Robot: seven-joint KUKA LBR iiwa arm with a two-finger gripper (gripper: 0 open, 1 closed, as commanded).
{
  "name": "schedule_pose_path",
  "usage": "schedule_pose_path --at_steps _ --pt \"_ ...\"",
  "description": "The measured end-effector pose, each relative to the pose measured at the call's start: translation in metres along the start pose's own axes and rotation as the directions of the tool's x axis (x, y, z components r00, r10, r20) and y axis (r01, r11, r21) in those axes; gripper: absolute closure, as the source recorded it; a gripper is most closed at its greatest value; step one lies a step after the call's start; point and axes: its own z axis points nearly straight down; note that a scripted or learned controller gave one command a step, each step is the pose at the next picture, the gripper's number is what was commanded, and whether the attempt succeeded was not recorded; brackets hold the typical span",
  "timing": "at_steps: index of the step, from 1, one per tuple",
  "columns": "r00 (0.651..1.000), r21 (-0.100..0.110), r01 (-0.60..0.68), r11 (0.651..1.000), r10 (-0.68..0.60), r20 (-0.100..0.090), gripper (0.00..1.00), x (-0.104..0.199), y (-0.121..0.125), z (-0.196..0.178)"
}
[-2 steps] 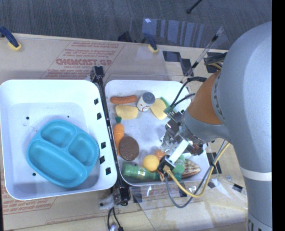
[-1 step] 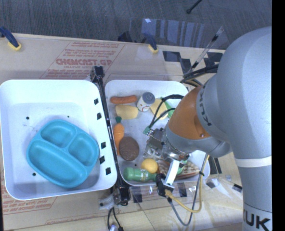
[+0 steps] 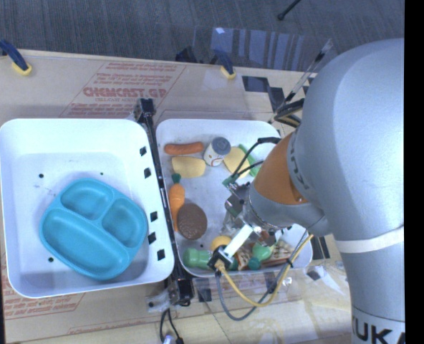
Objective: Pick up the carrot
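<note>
Carrot [image 3: 177, 196] at left wall of right bin [image 3: 198, 126], left of arm [image 3: 287, 181], grip state unclear

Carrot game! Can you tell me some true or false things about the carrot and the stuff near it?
1. The carrot lies in the right-hand bin. True.
2. The blue plate shares the carrot's bin. False: it sits in the left-hand bin.
3. A brown round thing lies right beside the carrot. True.
4. The arm is holding the carrot up in the air. False: the carrot lies on the bin floor, apart from the arm.
5. The sausage is in the same bin as the carrot. True.
</note>
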Motion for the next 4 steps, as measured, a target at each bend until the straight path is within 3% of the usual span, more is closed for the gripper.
schedule_pose_path --at_steps 1,2,3,4 --pt "0.983 0.002 -0.184 0.983 0.184 0.002 1.00 0.012 -0.016 -0.046" --pt "0.988 0.006 -0.157 0.988 0.157 -0.001 1.00 0.072 -0.099 -0.100" --pt "0.989 0.013 -0.146 0.989 0.146 0.006 1.00 0.071 -0.098 -0.108" --pt "0.992 0.000 0.129 0.992 -0.129 0.002 1.00 0.107 -0.118 -0.162"
